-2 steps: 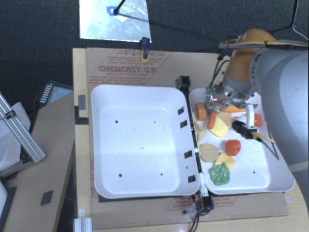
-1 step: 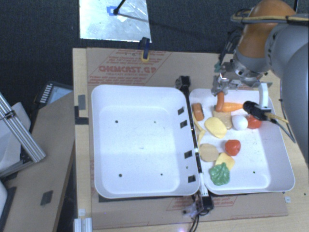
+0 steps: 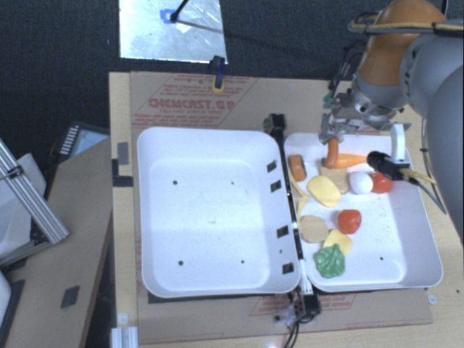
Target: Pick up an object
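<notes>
Nearest the lens, a knobbly green leafy piece (image 3: 330,261) by the right bin's (image 3: 413,267) front rim; at the back, gripper (image 3: 333,138) fingers closed around the top of a smooth, upright orange-red sausage shape (image 3: 332,153); beside it a carrot (image 3: 352,160), a white egg (image 3: 360,183), red tomato (image 3: 349,220); red "QHMCAST" lettering on cardboard (image 3: 192,102); left bin (image 3: 210,209) bare, roomy.
</notes>
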Controlling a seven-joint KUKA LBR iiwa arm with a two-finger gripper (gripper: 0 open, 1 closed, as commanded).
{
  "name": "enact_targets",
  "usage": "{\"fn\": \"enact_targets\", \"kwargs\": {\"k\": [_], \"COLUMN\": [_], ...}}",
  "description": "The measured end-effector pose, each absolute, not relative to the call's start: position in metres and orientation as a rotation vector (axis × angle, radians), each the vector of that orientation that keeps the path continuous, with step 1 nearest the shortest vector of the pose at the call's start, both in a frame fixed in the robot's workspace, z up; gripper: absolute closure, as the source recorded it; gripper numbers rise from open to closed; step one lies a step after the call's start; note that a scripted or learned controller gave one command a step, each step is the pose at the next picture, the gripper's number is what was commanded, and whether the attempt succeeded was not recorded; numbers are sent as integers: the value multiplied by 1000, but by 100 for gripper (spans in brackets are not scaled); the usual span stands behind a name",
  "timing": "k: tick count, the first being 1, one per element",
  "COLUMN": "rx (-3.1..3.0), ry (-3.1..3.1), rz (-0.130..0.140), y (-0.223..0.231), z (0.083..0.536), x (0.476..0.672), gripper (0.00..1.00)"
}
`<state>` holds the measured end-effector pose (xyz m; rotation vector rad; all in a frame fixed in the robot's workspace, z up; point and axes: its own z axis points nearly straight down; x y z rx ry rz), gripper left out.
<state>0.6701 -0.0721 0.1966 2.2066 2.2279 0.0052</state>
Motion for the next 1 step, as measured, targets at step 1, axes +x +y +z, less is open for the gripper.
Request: {"fn": "enact_targets", "kwargs": {"k": [1], "rx": [2209], "ry": [2236], "rz": [6], "y": [14], "z": [200], "x": [669], "gripper": [100]}}
